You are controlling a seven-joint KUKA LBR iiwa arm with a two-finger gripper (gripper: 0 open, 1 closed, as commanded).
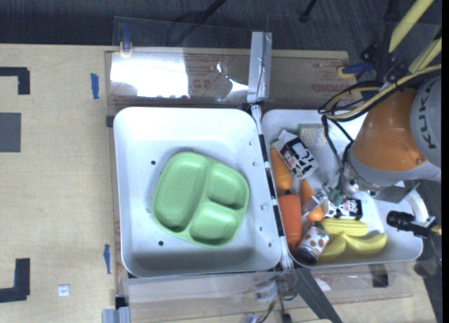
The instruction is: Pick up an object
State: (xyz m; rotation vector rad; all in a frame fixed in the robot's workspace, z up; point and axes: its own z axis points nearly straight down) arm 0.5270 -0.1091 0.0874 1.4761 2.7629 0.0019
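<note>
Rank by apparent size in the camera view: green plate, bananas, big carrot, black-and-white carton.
1. green plate
2. bananas
3. big carrot; black-and-white carton looks similar and is partly hidden by clutter, so unranked between them.

Grey arm with orange band reaching in from the right, wrist angled downward, gripper low beneath it

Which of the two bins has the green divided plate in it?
The left bin: it holds the green divided plate. The right bin holds bananas and carrots.
</note>
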